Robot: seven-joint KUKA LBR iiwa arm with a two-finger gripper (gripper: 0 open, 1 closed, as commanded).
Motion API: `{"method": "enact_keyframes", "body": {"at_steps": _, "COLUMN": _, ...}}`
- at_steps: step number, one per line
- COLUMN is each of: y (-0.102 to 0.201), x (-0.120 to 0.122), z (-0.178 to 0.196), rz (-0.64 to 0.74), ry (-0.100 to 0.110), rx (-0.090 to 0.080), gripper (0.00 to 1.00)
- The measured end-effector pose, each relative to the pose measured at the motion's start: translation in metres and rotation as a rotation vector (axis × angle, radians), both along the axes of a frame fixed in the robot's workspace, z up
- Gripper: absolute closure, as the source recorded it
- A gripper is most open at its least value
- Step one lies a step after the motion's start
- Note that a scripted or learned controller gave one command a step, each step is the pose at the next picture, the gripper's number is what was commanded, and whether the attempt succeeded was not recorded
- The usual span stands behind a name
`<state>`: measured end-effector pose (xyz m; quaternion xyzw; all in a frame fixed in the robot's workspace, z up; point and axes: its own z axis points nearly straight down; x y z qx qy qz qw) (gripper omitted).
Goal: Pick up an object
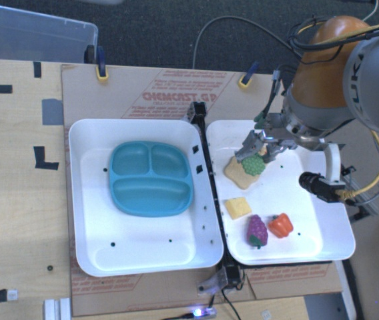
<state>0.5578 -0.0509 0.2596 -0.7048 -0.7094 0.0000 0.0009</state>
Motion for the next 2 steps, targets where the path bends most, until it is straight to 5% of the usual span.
{"method": "enact_keyframes", "body": {"at_steps": 2, "y": 0.102, "x": 0.042, "z": -0.015, "rz": 0.001, "ry": -0.001, "rx": 0.000, "gripper": 1.00}}
